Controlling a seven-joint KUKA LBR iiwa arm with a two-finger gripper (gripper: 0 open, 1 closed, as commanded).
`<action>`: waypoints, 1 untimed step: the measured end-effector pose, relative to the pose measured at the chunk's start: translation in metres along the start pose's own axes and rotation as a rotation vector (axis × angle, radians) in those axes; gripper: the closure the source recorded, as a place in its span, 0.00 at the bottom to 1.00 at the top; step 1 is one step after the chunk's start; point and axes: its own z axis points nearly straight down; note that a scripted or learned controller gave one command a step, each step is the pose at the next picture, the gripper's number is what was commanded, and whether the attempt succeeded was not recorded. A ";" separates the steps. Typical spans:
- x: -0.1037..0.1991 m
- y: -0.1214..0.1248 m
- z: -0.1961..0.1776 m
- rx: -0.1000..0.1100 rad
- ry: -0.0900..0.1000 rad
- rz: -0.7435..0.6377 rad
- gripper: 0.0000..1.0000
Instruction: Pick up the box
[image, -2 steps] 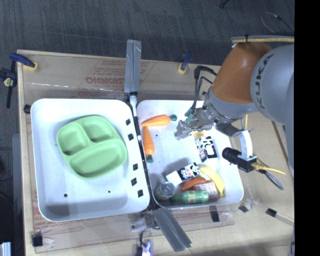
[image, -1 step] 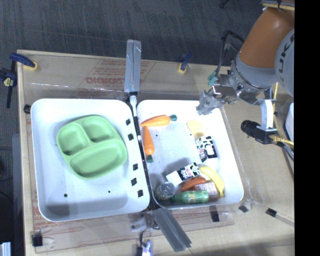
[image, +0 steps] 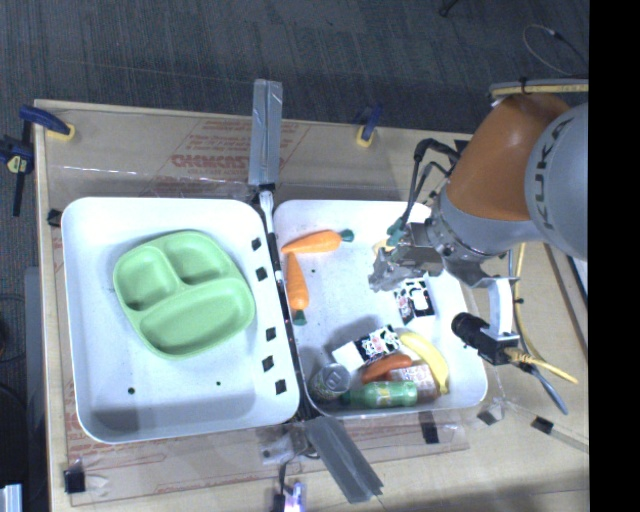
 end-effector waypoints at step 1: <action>-0.039 0.026 -0.063 -0.004 -0.001 0.214 1.00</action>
